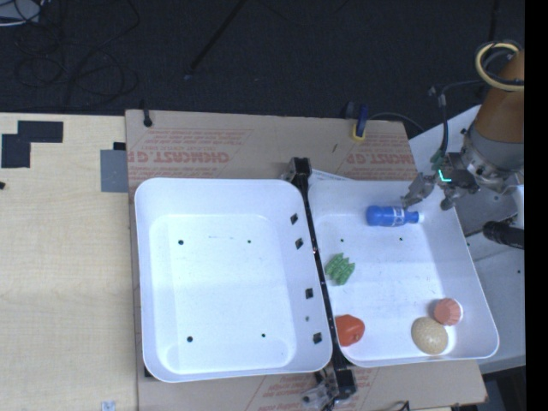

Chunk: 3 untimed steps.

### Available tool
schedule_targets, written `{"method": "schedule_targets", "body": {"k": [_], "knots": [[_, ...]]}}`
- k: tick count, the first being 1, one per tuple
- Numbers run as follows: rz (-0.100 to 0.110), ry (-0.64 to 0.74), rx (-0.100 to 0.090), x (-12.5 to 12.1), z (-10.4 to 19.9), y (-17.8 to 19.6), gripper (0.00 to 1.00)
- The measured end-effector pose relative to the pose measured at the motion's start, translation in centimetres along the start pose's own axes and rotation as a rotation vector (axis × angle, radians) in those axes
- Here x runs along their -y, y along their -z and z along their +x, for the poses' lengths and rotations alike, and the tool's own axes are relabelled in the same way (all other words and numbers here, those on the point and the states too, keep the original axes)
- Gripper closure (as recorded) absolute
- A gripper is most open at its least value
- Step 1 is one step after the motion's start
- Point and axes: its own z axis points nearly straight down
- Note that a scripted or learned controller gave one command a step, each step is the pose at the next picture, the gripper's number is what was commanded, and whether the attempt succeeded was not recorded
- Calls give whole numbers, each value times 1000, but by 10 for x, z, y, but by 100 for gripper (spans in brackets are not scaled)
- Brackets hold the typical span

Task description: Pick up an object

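Observation:
The right bin (462, 255) holds several objects. A blue bottle with a white cap (392, 217) lies on its side near the far edge. A green leafy piece (340, 268) sits close to the divider. A red-orange item (348, 329) rests at the near left corner. A pink ball (447, 312) and a beige ball (430, 335) lie together at the near right. My gripper (432, 195) hovers over the bin's far right corner, just right of and above the bottle's cap. It is open, with nothing between its fingers.
The left bin (154, 272) stands beside the right one, with a black clip strip (310, 264) running between them. Both bins rest on a cardboard sheet (223, 148). A cable (505, 234) lies off the right bin's right edge.

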Motion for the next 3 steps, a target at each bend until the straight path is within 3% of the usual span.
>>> {"method": "schedule_targets", "body": {"k": [1,2,3], "knots": [[0,2,0,0,0,10,100],[1,3,1,0,0,10,0],[0,5,1,-1,-1,20,100]]}}
